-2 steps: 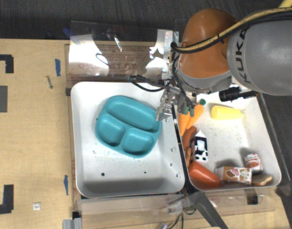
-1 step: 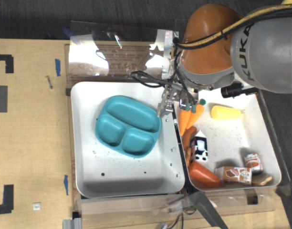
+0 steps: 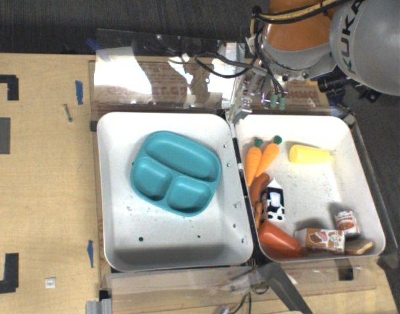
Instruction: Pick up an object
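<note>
The right bin [image 3: 366,195] holds several toy foods. Two orange carrots [image 3: 260,159] lie by its left wall, with a yellow block [image 3: 310,154] to their right. Below the carrots are a brown sausage [image 3: 259,191], a black-and-white carton [image 3: 274,203] and a red-orange piece [image 3: 278,239]. A brown-and-white packet [image 3: 326,239] and a small can [image 3: 346,221] sit in the front right corner. My gripper [image 3: 244,106] hangs above the back edge between the two bins, just behind the carrots, with nothing seen in it.
The left bin [image 3: 121,227] carries a teal divided plate [image 3: 176,171]. A clear plastic sheet [image 3: 161,77] lies behind the bins. The arm's orange band [image 3: 301,5] and grey body [image 3: 376,31] fill the top right. Bare wooden bench [image 3: 36,188] extends to the left.
</note>
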`<state>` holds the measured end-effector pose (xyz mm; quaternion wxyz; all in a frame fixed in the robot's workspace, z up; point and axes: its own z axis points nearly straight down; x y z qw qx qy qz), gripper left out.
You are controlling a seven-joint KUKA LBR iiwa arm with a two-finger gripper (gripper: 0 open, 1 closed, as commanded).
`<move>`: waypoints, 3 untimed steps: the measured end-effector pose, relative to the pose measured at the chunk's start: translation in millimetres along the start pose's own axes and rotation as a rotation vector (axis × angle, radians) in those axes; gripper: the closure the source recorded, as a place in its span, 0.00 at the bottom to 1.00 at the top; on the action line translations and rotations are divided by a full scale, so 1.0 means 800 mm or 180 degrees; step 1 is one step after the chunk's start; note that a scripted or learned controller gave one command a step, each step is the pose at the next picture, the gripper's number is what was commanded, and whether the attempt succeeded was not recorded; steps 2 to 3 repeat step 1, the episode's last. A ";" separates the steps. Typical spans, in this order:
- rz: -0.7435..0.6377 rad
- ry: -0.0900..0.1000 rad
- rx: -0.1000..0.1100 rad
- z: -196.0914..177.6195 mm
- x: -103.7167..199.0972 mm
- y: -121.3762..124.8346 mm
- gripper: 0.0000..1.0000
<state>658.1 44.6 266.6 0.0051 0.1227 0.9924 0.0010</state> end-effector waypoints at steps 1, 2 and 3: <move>-0.0818 -0.0004 -0.0002 -0.009 -0.013 -0.029 1.00; -0.0818 -0.0004 -0.0002 -0.009 -0.013 -0.029 1.00; -0.0818 -0.0004 -0.0002 -0.009 -0.013 -0.029 1.00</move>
